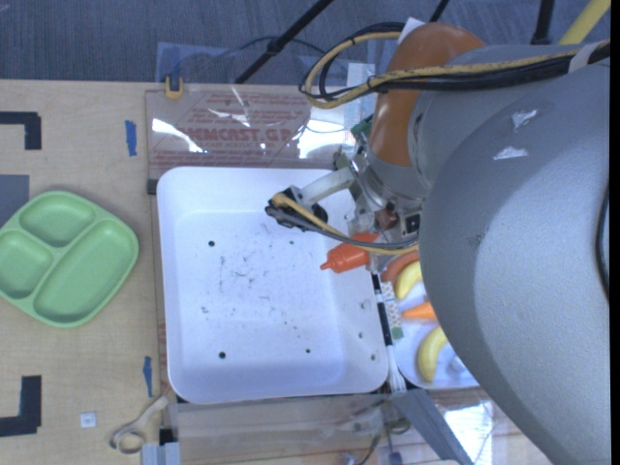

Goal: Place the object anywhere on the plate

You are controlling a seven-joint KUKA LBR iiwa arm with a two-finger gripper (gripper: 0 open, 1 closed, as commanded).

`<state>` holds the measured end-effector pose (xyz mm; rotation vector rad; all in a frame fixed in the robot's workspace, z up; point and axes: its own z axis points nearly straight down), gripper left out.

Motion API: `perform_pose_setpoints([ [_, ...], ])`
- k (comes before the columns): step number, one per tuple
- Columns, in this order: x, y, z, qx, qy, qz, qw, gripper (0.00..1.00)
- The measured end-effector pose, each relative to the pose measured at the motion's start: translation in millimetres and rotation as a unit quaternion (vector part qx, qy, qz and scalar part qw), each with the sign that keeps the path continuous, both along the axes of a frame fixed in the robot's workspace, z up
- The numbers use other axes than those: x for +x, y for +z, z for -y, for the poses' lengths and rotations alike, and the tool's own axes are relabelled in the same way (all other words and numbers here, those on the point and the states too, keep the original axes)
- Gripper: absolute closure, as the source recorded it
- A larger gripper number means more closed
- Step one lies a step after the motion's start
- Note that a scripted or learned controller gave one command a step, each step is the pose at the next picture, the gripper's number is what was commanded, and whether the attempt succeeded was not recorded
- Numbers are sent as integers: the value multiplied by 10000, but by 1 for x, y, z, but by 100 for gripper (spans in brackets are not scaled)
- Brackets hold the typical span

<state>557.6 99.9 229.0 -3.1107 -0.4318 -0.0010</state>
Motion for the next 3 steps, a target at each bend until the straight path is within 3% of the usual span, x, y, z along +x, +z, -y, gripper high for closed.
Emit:
perform_pose_setpoints([
  [1,-13,-68,-69,0,-378,-8,9993,100],
  [2,7,-123,-124,2,-389,-3,9992,100],
  [3,7,-123,-124,1,-386,-2,9993,0],
])
